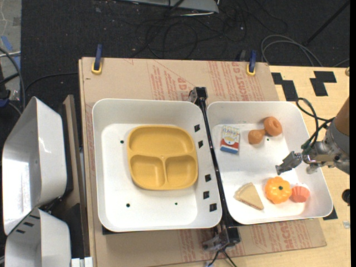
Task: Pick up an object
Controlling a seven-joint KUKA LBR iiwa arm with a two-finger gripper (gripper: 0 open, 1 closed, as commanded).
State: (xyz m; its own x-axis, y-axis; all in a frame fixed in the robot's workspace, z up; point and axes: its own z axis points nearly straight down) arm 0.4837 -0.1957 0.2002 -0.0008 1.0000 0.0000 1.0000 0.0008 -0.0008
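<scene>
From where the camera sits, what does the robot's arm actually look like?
Little of it enters at the right edge: a grey metal wrist section, with black cables looping beside it, ends in a small dark gripper of angular metal parts.

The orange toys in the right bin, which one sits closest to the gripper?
The orange pumpkin, just below the gripper. The doughnut and the small brown piece lie farther up the bin, and the smaller reddish pumpkin sits beyond it to the right.

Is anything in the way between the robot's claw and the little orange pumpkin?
No, nothing visible. The gripper hangs over the right bin, just above the pumpkin in the picture, with bare white floor between them. The small red toy sits beside the pumpkin, not between.
</scene>
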